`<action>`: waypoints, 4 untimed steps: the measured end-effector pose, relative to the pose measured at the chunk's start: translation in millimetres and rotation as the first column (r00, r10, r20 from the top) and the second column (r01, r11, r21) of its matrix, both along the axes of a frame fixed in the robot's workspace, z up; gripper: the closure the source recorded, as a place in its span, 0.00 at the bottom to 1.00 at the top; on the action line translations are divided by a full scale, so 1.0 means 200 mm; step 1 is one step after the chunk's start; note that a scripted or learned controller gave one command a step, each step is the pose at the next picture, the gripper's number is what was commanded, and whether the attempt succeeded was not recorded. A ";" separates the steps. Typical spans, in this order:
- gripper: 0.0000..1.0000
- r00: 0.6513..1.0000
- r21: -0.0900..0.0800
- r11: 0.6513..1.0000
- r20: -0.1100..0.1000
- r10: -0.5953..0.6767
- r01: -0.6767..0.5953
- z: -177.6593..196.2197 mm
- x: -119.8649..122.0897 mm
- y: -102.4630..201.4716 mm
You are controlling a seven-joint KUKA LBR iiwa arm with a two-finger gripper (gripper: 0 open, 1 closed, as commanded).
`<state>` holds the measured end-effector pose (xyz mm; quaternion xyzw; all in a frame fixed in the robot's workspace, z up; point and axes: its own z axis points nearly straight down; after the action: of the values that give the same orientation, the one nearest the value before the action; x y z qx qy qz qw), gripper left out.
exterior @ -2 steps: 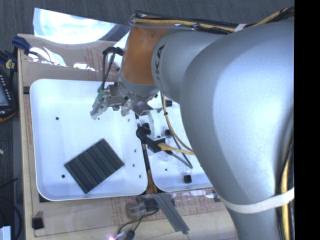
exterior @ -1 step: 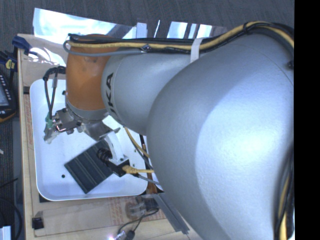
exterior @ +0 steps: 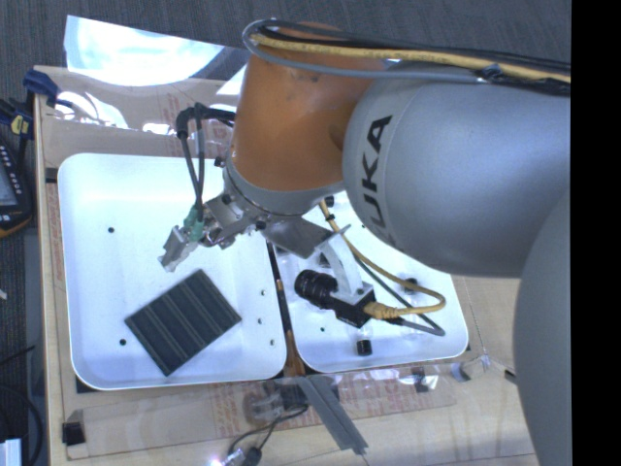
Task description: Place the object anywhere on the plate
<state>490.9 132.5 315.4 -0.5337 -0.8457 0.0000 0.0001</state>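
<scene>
A: Anything hidden or cut off?
B: A black device (exterior: 8, 178) is clipped by the left edge of the frame. The grey and orange arm (exterior: 437, 163) covers the upper part of the right bin (exterior: 325, 352). The gripper (exterior: 178, 249) hangs over the middle of the left bin (exterior: 97, 192). It's blurred, so I cannot tell if it's released or clenched.

A: Surface, room?
B: Two white bins side by side on a pale wooden bench (exterior: 146, 417). Grey carpet floor (exterior: 388, 8) along the top of the frame.

A: Task things?
B: The dark ridged plate (exterior: 184, 320) lies flat in the lower half of the left bin, just below the gripper and apart from it. Its long axis runs lower left to upper right. The small black block (exterior: 363, 346) sits low in the right bin near the bottom rim, well apart from the plate. It's too small to tell which way it points.
</scene>
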 end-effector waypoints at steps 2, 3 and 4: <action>1.00 0.962 0.000 0.962 0.000 -0.273 0.273 -0.11 -0.07 0.05; 1.00 0.783 0.001 0.783 -0.001 -0.623 0.623 0.47 0.00 0.24; 1.00 0.964 -0.001 0.964 -0.005 -0.268 0.268 0.10 -0.08 -0.01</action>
<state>475.9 130.3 334.6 -0.6430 -0.7659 0.0017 0.0020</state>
